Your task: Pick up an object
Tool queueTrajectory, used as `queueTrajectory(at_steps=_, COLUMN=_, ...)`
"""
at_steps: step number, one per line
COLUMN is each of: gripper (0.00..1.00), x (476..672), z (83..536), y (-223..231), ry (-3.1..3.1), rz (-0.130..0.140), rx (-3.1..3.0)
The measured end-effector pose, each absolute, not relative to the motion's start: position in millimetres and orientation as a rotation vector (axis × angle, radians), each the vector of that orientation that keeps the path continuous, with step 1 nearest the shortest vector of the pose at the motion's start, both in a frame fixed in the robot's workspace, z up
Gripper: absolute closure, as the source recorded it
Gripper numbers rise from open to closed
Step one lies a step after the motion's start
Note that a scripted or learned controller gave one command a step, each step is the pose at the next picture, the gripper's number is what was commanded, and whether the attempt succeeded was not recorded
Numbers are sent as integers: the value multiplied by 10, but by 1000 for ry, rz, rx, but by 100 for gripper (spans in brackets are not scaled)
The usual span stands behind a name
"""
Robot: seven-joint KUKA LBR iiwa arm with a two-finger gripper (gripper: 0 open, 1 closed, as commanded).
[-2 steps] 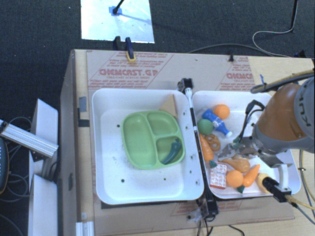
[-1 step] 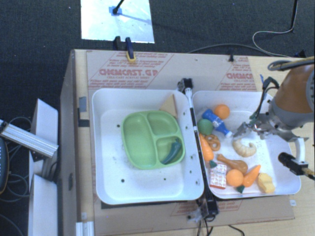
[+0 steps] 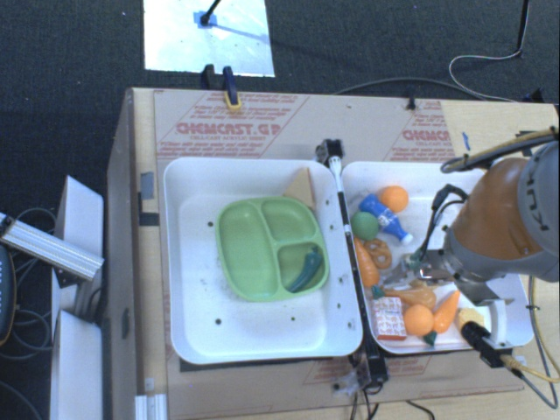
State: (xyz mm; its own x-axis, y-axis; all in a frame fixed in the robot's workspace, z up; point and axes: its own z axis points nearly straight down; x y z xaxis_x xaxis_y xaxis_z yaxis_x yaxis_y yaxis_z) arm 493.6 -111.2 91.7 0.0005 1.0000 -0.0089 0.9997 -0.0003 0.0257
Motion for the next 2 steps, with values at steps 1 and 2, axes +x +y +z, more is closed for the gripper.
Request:
queueTrajectory(at_steps=1, gripper=0, x=5593, z=946, y=-1873, ry=2211, rz=7, rx=2209)
queueTrajectory(at_steps=2, gripper=0, x=6311, z=1801, y=-1302, ry=2224, rz=7, rx=2213)
